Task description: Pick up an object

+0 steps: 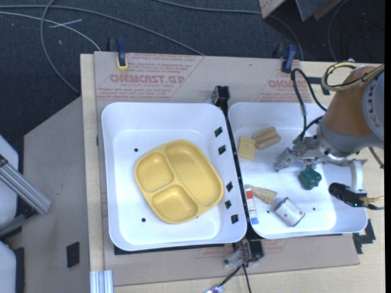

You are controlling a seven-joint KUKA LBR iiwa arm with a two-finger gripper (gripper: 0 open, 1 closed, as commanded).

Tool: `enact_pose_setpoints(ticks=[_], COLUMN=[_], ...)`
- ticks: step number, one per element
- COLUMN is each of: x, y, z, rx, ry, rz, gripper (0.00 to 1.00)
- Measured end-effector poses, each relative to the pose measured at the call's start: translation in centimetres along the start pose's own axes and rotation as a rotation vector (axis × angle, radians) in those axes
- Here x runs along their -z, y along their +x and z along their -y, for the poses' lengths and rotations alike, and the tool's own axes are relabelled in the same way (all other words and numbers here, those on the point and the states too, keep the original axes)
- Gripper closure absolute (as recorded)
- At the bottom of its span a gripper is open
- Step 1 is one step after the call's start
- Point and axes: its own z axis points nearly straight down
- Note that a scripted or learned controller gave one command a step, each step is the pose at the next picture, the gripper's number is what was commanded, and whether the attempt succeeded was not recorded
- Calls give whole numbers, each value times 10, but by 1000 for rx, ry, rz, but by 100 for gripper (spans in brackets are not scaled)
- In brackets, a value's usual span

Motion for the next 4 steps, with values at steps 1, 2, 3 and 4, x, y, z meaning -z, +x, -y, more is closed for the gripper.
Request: enact_pose_setpoints(ticks=[1,2,3,4], x=[15,80,134,127], y=[-1,1,1,57], z=[-2,-5,-6,-19], rx=[-1,1,1,7], ry=[-8,-15,-15,-8], rz=[2,5,5,0], gripper=[100,100,100,100])
